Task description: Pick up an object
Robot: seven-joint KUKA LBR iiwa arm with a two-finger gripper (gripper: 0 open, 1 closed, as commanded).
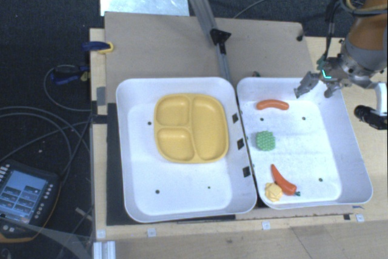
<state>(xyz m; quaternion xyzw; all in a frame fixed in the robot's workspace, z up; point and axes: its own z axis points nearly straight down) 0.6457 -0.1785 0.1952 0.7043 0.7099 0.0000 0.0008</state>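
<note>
The right bin (pixel 339 148) holds an orange sausage (pixel 272 105) near its back, a green bumpy ball (pixel 265 141) in the middle, and a red-orange carrot (pixel 282 179) beside a small yellow piece (pixel 273 192) at the front. My gripper (pixel 318 85) hovers over the bin's back right corner, right of the sausage, fingers spread apart and open with nothing between them.
A yellow three-part plate (pixel 191 128) lies in the left bin (pixel 139 185). A grey pole (pixel 200 0) slants across the bench behind the bins. Cables and a pendant (pixel 21 191) lie on the floor at left.
</note>
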